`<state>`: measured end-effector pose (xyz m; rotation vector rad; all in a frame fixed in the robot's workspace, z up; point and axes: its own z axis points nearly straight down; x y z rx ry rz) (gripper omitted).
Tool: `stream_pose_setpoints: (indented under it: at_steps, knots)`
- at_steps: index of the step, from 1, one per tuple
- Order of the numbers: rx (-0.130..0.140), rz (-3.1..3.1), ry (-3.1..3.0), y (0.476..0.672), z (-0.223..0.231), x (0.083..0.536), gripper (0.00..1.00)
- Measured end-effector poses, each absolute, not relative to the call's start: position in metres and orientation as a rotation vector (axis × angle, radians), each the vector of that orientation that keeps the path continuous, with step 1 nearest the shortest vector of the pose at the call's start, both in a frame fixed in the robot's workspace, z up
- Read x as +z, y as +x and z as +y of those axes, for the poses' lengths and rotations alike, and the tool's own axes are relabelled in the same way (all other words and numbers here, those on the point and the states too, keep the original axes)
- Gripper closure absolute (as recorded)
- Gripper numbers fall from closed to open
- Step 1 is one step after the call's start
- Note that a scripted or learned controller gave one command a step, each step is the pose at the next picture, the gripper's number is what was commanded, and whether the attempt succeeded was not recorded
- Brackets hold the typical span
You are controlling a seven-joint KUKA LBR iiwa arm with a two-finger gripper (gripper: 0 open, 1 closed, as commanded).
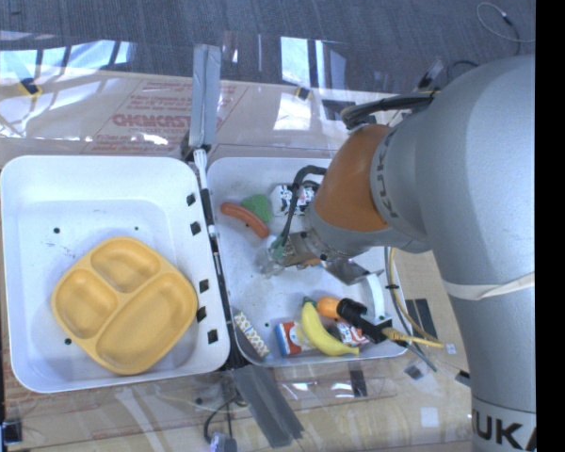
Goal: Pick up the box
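Bright even overhead light, window glare on the clear sheet [122,83], soft shadows, slight overall blur.

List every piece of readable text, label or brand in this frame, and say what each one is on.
"KUKA", partly cut off at the frame's bottom right, on the base of the grey arm.
Red lettering on the flat cardboard sheet behind the bins, seen under glare: too blurred to read reliably.
Printing on the small box beside the banana in the right bin: too small to read.
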<state>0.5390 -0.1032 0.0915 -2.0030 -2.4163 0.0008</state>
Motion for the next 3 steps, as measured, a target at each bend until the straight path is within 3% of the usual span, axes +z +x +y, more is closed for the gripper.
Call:
stream_pose_setpoints:
  at_steps: [1, 2, 3]
  knots:
    - [0.000, -2.430, -1.988, 0.534, -0.174, 0.111, 1.00]
    - [0.001, -2.567, -1.806, 0.612, -0.105, 0.092, 1.00]
    - [0.001, -2.573, -1.796, 0.613, -0.104, 0.102, 1.00]
